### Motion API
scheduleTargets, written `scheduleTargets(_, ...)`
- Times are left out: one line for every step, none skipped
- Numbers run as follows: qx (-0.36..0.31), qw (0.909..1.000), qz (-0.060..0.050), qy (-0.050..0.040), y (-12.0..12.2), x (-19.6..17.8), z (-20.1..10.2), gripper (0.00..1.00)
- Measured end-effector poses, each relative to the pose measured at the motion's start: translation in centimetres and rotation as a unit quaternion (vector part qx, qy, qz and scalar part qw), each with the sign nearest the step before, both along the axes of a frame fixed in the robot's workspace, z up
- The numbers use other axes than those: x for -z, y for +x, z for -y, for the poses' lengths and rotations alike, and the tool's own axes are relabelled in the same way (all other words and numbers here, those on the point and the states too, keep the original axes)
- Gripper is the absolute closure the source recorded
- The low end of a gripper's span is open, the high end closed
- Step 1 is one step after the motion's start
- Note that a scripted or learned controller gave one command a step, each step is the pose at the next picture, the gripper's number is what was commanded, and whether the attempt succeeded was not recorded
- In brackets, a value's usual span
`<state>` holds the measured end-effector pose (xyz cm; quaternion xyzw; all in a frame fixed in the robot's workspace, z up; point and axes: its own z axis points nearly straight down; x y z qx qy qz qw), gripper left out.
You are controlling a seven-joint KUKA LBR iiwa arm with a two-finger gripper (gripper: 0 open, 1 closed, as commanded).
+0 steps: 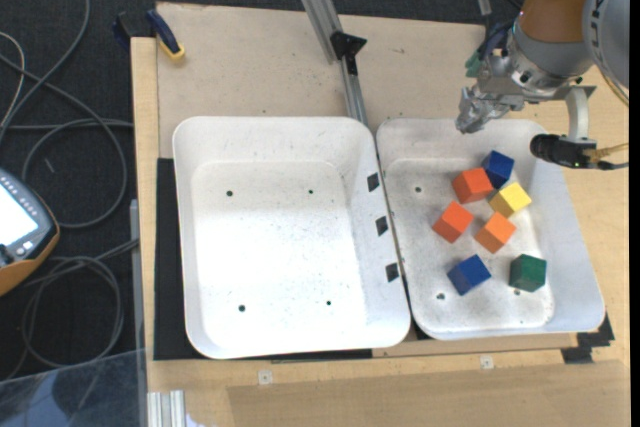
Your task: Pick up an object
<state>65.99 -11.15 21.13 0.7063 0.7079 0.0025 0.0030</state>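
The right white bin holds several small cubes. A blue cube lies farthest back, with a red-orange cube and a yellow cube just in front of it. Two orange cubes sit mid-bin. Another blue cube and a dark green cube lie nearest the front. My gripper hangs over the bin's back edge, above and behind the cubes, with nothing seen between its fingers.
The left white bin stands beside the right one. A slanted metal rail crosses the bench behind the bins. Cables and a handheld device lie on the floor at the left.
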Motion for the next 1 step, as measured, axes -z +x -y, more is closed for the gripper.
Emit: scheduleTargets(0.000, 1.0000, 0.000, -0.0004, 0.17, -4.61, 0.49, 1.00)
